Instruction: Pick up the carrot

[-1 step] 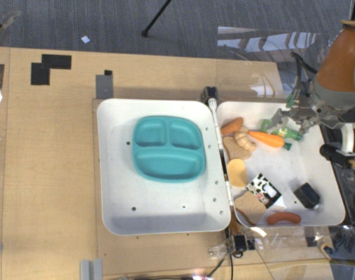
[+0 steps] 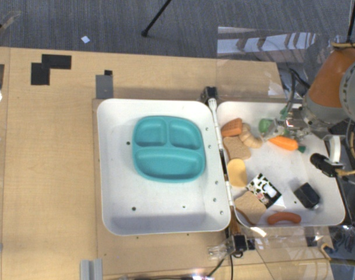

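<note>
the carrot [image 2: 283, 143] lies in the right bin [image 2: 334, 212], near its far edge. the end effector [image 2: 295, 125] hovers just above it, positioned to grasp; its state cannot be told.

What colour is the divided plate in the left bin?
The plate is teal, plain, seen clearly in the camera view.

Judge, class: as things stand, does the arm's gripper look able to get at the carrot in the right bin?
Probably yes. The carrot lies uncovered in the right bin, nothing stacked on it, and the gripper is just above it in the view. A green item sits close to its left, which might crowd the approach.
</note>
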Controlling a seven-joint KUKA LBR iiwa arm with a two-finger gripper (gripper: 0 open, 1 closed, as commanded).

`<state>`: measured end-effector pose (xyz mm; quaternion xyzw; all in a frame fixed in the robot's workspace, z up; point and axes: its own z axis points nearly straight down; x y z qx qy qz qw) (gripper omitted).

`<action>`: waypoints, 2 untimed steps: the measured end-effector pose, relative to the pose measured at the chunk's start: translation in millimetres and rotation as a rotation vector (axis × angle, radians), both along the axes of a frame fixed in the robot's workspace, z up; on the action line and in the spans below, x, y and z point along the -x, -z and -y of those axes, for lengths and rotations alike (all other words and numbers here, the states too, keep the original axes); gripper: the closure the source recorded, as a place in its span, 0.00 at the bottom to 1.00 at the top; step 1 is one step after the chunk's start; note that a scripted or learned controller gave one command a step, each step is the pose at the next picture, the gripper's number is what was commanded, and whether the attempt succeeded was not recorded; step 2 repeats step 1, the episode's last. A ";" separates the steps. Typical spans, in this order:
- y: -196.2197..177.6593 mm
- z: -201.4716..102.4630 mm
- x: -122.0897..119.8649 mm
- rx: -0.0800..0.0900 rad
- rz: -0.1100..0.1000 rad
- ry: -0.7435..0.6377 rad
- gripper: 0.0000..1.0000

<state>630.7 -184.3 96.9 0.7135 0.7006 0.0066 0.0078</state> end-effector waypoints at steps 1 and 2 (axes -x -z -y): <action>-6.9 -1.1 1.3 0.001 -0.006 -0.005 1.00; -6.9 -1.1 1.3 0.001 -0.006 -0.005 1.00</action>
